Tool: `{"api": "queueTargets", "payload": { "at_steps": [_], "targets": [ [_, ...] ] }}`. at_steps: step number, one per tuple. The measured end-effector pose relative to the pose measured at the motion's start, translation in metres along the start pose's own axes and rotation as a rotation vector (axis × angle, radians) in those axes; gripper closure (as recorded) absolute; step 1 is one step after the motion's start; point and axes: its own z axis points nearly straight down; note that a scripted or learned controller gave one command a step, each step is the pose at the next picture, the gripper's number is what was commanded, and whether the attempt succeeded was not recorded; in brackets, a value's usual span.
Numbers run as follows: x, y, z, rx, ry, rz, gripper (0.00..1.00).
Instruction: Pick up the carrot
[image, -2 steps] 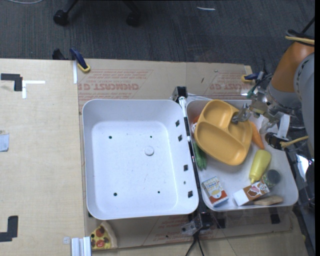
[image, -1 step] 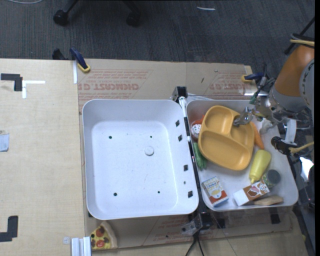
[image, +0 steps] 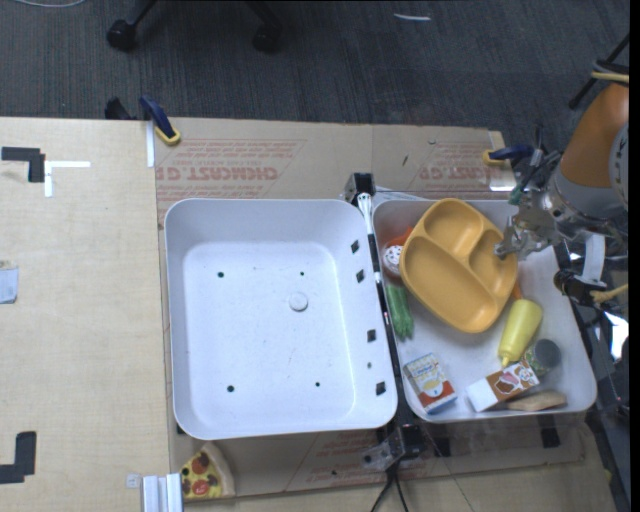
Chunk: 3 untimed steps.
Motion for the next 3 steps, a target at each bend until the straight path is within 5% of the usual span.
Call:
{"api": "queueTargets", "payload": {
  "at_steps": [1, 2, 3],
  "targets": [
    [0.006, 0.026, 0.014, -0.021, 0.002, -0.381, 1.0],
    [0.027, -0.025, -0.071, -0.005, -0.003, -0.236, 1.0],
    [0.031, -0.025, -0.07, -0.004, 0.004, -0.239, 0.0]
  ]
}}
